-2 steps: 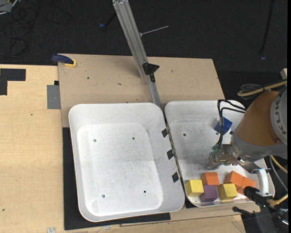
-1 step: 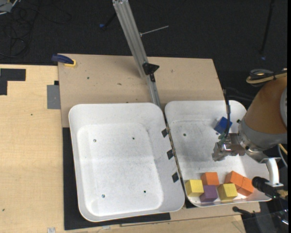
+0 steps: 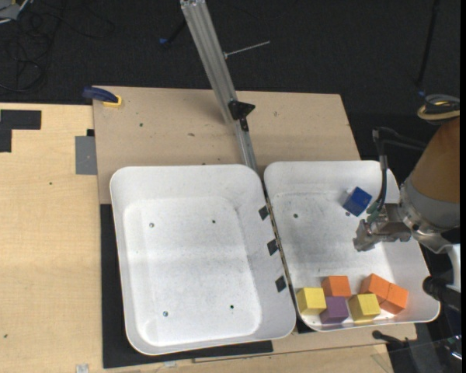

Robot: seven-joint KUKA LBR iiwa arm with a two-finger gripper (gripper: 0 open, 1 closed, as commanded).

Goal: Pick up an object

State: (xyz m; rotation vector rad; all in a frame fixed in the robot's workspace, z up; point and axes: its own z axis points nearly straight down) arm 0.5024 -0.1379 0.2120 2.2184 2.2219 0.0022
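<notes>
My gripper [image 3: 366,236] hangs over the right side of the right bin [image 3: 311,174], reaching in from the right on the grey arm with its orange band. A blue cube [image 3: 357,200] lies just above and left of the gripper, apart from it. Along the bin's front edge sit a yellow cube [image 3: 311,299], an orange cube [image 3: 336,285], a purple cube [image 3: 335,310], a second yellow cube [image 3: 364,307] and a larger orange block [image 3: 387,293]. Nothing shows in the gripper's hold.
The left bin [image 3: 140,200] sits beside the right one, joined by black clips along the shared rim. A slanted aluminium rail [image 3: 216,64] rises behind the bins. A blue-and-yellow clamp [image 3: 102,95] lies at the board's far left corner.
</notes>
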